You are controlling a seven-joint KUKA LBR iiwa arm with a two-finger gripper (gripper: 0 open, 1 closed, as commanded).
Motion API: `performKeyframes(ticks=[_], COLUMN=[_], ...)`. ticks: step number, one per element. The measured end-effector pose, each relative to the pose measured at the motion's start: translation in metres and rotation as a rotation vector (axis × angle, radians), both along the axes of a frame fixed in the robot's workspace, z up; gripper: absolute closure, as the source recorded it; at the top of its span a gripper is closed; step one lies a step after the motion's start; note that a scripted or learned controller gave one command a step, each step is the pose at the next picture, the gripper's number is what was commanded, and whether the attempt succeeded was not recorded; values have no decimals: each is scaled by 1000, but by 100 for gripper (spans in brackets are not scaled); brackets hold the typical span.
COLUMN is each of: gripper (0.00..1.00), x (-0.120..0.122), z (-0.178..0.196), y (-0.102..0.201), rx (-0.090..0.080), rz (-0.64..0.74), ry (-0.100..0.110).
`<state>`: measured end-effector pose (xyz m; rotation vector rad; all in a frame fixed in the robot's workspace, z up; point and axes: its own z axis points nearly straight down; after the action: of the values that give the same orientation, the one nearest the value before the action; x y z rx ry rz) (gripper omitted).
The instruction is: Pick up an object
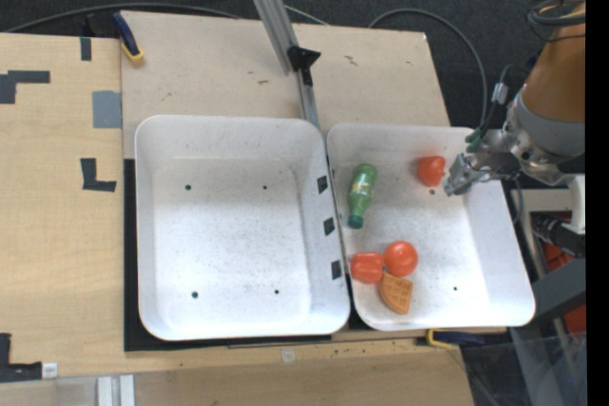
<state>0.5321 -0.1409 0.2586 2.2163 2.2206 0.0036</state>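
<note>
The right bin holds a green bottle lying near its left wall and a red round object near its back right. At the front lie a red ball, a flatter red piece and an orange wedge. My gripper hangs over the bin's right part, just right of the red round object, with nothing visibly between its fingers.
The left bin lies beside the right one. A grey metal pole slants in from the top down to the gap between the bins. Cables run across the dark floor behind the bench.
</note>
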Motion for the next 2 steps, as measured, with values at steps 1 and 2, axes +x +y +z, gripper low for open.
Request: performKeyframes(ticks=[1, 2], gripper=[100, 100], x=[-3, 2], z=[-16, -16], y=[54, 101], rx=[3, 3], rz=[4, 5], ry=[7, 6])
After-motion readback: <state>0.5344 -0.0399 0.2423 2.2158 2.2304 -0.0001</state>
